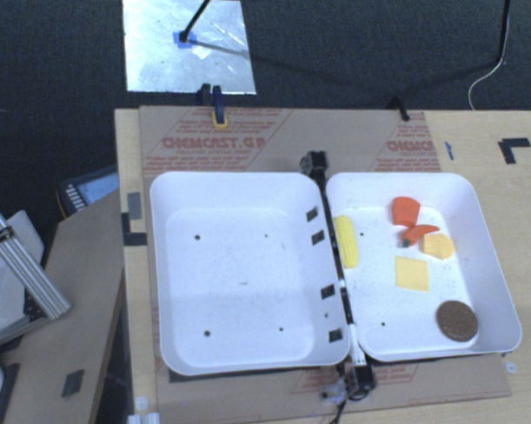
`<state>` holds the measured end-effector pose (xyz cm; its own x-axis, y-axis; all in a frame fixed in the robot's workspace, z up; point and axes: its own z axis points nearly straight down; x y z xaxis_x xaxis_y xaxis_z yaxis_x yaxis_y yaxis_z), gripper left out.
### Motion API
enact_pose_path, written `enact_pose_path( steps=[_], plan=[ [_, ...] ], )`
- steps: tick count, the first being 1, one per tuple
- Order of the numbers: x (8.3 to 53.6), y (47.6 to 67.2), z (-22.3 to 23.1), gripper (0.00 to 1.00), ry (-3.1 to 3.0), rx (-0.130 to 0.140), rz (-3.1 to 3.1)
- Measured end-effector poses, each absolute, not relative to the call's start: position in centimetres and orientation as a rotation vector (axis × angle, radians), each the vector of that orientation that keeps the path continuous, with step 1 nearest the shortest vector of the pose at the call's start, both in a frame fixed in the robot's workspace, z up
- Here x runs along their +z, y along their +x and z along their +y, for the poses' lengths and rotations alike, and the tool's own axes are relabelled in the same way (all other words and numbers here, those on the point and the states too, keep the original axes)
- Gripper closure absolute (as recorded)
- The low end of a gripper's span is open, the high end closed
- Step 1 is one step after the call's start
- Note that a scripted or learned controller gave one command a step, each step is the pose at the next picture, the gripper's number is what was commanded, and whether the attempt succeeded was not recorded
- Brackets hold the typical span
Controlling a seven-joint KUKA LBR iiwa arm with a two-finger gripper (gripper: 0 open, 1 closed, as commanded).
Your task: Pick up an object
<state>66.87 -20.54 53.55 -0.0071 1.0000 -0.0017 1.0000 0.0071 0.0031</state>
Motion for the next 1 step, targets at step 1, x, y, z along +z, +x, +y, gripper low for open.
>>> enact_pose_path(
  steps=[1],
  plan=[
    [53.55,66.87,-20.55,1.0,2.211,0.001,2.227]
  ],
)
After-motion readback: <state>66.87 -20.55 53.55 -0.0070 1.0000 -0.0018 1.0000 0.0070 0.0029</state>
